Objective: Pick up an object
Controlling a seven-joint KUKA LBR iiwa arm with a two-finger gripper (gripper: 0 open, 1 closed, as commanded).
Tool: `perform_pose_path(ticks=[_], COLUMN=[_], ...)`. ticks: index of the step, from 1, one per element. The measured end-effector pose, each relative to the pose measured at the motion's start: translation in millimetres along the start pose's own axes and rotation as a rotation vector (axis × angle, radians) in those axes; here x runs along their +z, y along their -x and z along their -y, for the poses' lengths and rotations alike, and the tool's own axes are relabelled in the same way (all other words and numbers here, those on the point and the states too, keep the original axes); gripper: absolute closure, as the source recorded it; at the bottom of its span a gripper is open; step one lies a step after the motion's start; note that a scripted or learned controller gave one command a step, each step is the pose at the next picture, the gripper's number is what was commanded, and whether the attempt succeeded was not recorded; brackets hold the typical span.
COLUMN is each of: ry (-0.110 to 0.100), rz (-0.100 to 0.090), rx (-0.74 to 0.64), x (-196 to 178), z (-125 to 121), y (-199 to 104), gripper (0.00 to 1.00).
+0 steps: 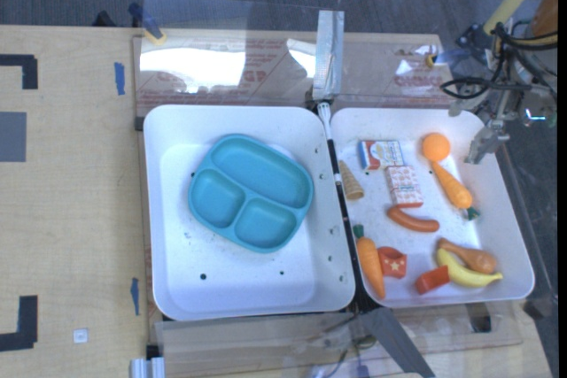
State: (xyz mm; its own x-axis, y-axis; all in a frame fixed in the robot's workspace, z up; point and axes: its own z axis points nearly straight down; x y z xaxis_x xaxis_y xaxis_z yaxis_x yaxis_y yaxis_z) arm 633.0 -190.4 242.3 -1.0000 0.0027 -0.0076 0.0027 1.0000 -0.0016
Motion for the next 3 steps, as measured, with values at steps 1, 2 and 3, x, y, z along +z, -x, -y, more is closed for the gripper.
perform_pose_path(ticks=[1,2,3], ry=[-0.002,0.0,-0.004], rz=[0.005,0.001,0.017], rx=[-0.004,0.12,0.117], x=[142.6,154.7,139.5], z=[0.6,28.1,27.2], y=[-30.7,-24.9,-20.2], gripper=[0.0,0.0,1.0])
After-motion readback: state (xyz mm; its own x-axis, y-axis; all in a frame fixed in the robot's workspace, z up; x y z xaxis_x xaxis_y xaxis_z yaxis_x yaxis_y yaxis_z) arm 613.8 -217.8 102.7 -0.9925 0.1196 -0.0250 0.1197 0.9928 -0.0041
